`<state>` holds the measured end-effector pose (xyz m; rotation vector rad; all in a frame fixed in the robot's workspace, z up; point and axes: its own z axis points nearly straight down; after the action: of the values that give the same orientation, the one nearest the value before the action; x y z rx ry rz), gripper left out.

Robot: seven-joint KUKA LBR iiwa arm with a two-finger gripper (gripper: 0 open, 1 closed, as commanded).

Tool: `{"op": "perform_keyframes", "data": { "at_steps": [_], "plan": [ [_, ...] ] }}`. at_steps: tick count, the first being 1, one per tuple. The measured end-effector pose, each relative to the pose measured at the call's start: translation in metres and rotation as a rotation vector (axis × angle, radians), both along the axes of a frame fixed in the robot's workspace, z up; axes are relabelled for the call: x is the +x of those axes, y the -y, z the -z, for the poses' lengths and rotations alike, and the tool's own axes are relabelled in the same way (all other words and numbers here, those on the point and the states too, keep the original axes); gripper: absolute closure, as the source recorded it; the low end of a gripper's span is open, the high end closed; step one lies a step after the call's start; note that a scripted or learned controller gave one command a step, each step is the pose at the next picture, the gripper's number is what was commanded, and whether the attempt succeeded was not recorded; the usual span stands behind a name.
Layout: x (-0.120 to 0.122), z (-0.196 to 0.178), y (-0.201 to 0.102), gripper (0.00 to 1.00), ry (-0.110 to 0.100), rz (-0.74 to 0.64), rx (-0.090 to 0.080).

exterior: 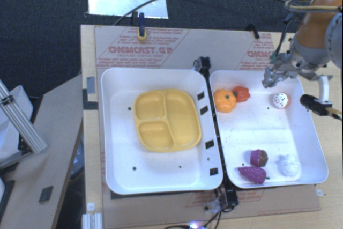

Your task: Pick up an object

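The right bin point(305, 131) holds an orange pumpkin-shaped toy point(224, 100) with a red piece point(241, 94) beside it at the back left. A white speckled ball point(280, 100) lies at the back right. Near the front sit a dark purple-brown toy point(259, 157), a magenta toy point(252, 174) and a white lumpy object point(289, 167). My gripper point(270, 79) hangs over the bin's back edge, just above and left of the speckled ball, with nothing visibly held.
The left bin point(120, 169) holds a yellow divided plate point(166, 119). Black clips line the divider point(210, 131) between the bins. A black cable arcs over the back of the bench. A black part point(313, 103) sticks out over the right bin's right rim.
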<state>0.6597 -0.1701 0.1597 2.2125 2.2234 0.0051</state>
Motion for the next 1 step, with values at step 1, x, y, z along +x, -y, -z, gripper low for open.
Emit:
{"op": "perform_keyframes", "data": {
  "at_steps": [1],
  "plan": [
    [-0.0064, -0.0503, -0.0055, 1.00, 0.000, -0.001, 0.000]
  ]
}}
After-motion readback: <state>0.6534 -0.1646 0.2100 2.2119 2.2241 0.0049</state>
